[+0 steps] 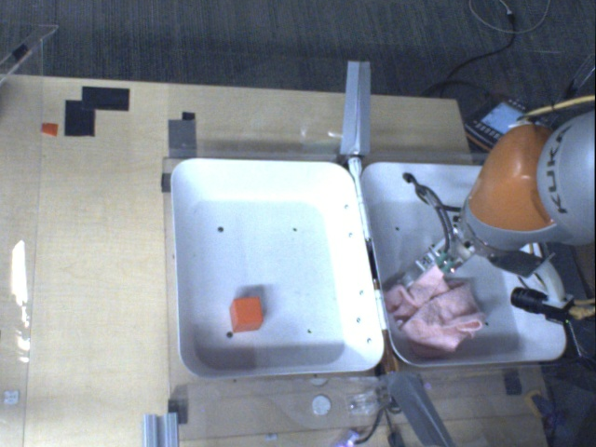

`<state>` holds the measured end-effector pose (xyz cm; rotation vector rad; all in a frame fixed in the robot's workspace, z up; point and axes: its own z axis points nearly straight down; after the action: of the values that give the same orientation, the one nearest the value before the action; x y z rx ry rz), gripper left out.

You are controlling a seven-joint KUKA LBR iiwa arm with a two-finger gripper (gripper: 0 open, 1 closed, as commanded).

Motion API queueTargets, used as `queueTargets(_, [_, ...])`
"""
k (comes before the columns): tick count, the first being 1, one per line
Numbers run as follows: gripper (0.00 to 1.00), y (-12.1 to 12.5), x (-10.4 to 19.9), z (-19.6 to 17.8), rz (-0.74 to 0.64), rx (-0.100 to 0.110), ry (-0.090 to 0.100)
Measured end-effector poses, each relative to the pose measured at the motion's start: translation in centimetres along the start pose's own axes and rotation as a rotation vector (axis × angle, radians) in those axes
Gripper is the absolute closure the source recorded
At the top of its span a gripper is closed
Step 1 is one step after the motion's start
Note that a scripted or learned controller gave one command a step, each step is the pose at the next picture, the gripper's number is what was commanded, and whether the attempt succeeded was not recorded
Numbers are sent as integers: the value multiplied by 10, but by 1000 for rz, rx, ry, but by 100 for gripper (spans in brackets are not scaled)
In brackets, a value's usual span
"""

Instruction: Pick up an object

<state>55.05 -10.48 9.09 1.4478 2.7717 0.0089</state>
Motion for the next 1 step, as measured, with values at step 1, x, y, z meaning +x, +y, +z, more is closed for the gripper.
queueTargets(1, [0,-9,12,0,89,-4,-3])
